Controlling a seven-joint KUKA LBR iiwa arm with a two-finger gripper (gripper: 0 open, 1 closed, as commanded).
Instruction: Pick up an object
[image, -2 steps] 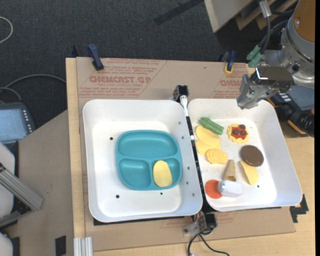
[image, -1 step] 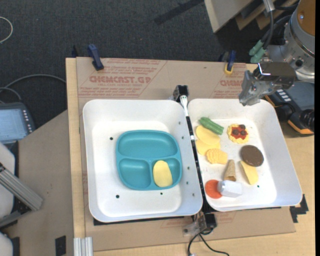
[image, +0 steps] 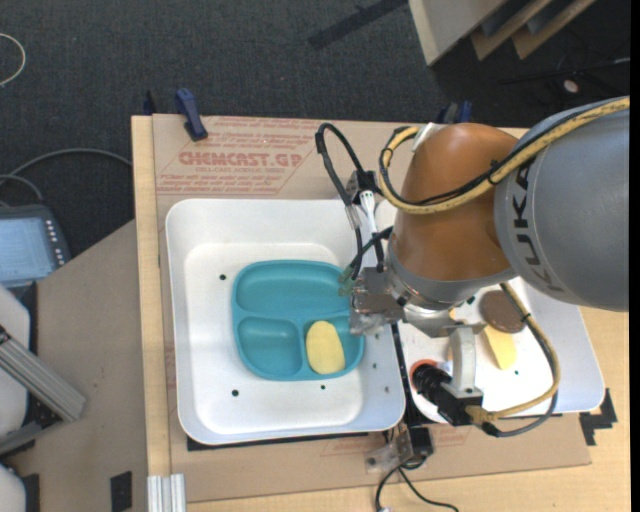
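Two white bins sit side by side on the counter (image: 240, 160). The left bin (image: 190, 300) holds a teal tray (image: 280, 290) with three compartments, lying flat near the bin's middle. A yellow lump (image: 324, 347), oval and smooth, lies in the tray's lower-right compartment as viewed, close to its right wall. The raised walls pen it in, so it likely won't roll far if nudged. The right bin (image: 585, 370) holds a brown disc (image: 503, 310) and a pale wedge (image: 500, 348), close together and partly covered by the arm (image: 560, 200).

The arm comes in from the right, wrist bent over the seam between the bins. The gripper (image: 362, 305) is low at the tray's right rim, and the wrist hides its tip. Opening: cannot tell. Nothing seen held.

Lump vs gripper: just beside it, to the left and slightly lower in the view, apparently not touching.

Judgement: the lump is the likeliest target, and the pick is not yet made.

Risk: the tray rim lies right at the gripper, so a descent here may strike the rim or catch the tray instead.
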